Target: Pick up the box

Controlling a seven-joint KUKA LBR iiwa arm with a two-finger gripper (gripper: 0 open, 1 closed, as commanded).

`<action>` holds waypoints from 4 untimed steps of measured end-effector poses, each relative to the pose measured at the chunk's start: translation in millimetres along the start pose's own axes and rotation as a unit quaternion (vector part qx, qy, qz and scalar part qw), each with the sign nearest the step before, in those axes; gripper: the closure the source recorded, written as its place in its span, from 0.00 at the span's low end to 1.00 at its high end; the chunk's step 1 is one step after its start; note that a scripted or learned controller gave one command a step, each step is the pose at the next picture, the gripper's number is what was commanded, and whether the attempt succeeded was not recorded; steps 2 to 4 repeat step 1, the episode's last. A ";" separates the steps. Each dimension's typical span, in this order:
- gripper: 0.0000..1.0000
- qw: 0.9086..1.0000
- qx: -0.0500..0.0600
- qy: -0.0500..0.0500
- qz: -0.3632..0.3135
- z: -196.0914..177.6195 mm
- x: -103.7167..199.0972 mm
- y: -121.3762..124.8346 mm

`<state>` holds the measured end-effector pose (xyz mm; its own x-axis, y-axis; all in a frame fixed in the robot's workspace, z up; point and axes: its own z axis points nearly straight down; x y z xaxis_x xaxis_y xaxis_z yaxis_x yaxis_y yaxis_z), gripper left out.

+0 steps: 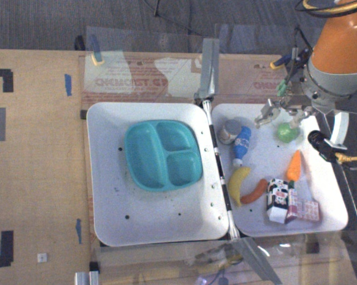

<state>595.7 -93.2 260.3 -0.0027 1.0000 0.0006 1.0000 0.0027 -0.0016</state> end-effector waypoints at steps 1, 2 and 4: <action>0.00 0.994 0.000 0.000 0.111 115.7 -21.0 -40.4; 0.00 0.994 0.000 0.000 0.111 115.7 -21.0 -40.4; 0.00 0.994 0.000 0.000 0.111 115.7 -21.0 -40.4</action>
